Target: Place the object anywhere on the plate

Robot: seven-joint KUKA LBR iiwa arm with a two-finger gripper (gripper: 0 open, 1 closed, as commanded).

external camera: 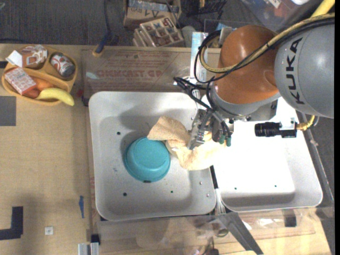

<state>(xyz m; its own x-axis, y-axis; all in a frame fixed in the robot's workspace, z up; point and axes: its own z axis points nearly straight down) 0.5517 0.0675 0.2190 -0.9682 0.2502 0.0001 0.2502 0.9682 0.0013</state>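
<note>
You are watching the grasp step: the gripper (197,138) is pinching the tan cloth (172,133); next, lifting it toward the teal plate (147,159).

Single fixed cam, mounted above the surface (42,169), looking down at a slant. Both white bins in frame: left bin (106,195) central, right bin (265,185) toward the right edge. Arm (297,62) enters from the right, close to the lens, looms large. Top of frame catches clutter beyond the surface's far edge. Mid-range framing.
</note>
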